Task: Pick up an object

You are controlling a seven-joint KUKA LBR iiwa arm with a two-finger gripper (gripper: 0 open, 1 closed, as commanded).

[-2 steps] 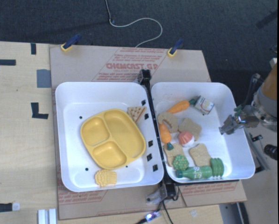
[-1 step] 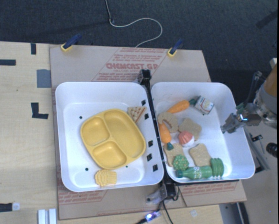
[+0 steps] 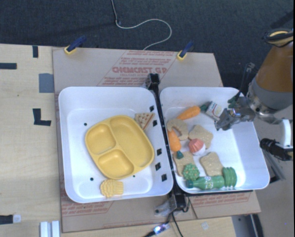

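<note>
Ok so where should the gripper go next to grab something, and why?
Probably a short move left and down toward the bread slice. The gripper hangs over bare floor of the right bin, and nothing shows between its fingers. The toy food lies just to its left, and the bread slice looks like the closest piece.

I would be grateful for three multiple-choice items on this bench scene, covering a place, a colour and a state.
1. Where does the yellow three-compartment plastic plate lie?
A. left white bin
B. right white bin
C. on the cardboard

2. What colour is the toy carrot at the far end of the right white bin?
A. blue
B. orange
C. white

3. How does the toy waffle cracker sit?
A. at the yellow plate's far rim
B. under the gripper
C. outside both bins

Answers: 1 A, it rests in the left white bin. 2 B, its body is orange. 3 A, it lies by that rim, away from the gripper.
</note>
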